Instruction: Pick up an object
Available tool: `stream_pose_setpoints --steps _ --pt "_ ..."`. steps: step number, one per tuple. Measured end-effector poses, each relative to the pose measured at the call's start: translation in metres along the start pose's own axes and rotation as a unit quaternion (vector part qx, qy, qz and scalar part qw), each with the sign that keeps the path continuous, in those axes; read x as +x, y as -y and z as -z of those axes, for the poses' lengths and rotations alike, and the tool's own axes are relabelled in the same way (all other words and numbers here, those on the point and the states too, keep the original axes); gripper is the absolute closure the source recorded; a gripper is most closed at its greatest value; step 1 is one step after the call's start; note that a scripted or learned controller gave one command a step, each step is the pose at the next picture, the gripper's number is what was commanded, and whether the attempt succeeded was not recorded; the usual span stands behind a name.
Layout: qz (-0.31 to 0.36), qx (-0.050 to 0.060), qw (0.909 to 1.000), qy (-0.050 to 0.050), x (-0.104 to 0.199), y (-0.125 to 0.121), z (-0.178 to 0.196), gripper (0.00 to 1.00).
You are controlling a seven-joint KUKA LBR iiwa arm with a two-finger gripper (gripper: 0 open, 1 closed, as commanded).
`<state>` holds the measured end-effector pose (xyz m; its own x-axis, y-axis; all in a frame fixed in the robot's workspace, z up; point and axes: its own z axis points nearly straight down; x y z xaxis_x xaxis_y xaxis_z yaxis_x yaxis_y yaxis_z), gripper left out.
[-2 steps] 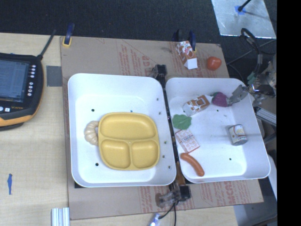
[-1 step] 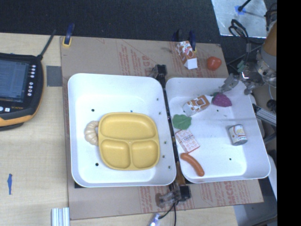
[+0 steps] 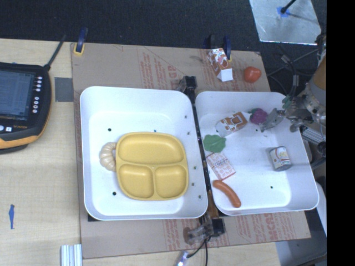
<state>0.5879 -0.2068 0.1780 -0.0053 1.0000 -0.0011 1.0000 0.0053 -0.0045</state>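
Bench: two shallow white bins sat side by side on a cardboard sheet, and a tablet-style pendant [image 3: 19,104] lay off at the far left.
Left bin [image 3: 94,110]: it held a yellow divided tray [image 3: 151,165], with a pale knobbly thing [image 3: 107,155] tucked against the tray's left edge.
Right bin [image 3: 299,195]: this was the busy one — a green leafy piece [image 3: 214,143] near the divider, a small printed packet [image 3: 221,165] just below it, and a sausage [image 3: 227,193] lying slantwise toward the near-left corner.
Middle of right bin: a little carton [image 3: 231,123] lay tilted, long axis running up to the right, with a purple lump [image 3: 258,116] just beside its right end.
Can: a small tin [image 3: 280,158] rested on its side, well apart from the rest.
Gripper [image 3: 275,118]: it was low over the far-right part of that bin, reaching in from the right; whether it was open or closed I couldn't tell.
Key relation: the purple lump was the nearest candidate — just left of the tip. The tin sat nearer the camera, below the tip.
Outside the bins: a second small carton [image 3: 220,63] and a red ball-like fruit [image 3: 252,74] sat on the cardboard beyond the right bin.
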Motion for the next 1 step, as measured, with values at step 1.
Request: stream_pose_setpoints --steps 1 --pt "0.000 0.000 1.0000 -0.001 -0.0044 -0.0682 -0.0851 0.00"
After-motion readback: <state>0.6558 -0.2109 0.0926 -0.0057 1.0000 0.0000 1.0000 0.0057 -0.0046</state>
